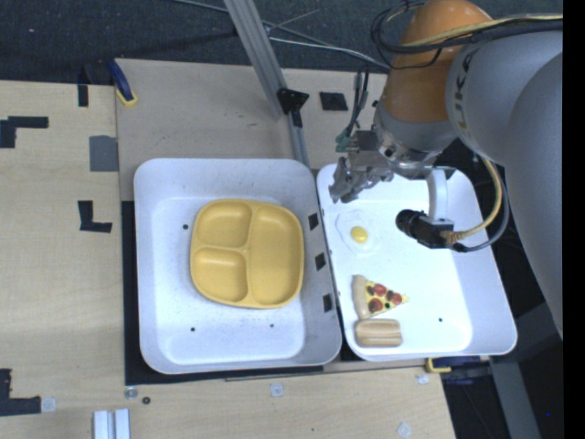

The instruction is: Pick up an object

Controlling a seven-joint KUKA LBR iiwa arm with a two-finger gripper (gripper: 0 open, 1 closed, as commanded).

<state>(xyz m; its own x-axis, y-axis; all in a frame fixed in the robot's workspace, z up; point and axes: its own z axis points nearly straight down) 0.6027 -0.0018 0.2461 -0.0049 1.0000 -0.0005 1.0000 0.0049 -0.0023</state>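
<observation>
Reaching in from the right, the grey arm (512, 90) with its orange band hangs over the table (55, 273). Left bin (160, 337) carries a yellow divided plate (247, 252), lying flat at its centre. Right bin (475, 327) carries three toy foods: a pizza slice (377, 295) and, just below it, a hot dog (377, 334); a fried egg (357, 233) lies above them. The jaws (345, 186) hover over the right bin's upper left corner, near the egg; nothing visible between them, and I cannot tell released from clenched.

Bare floor mid right bin (439, 282); fried egg (356, 233), pizza slice (377, 296), hot dog (377, 334) crowd its left
</observation>
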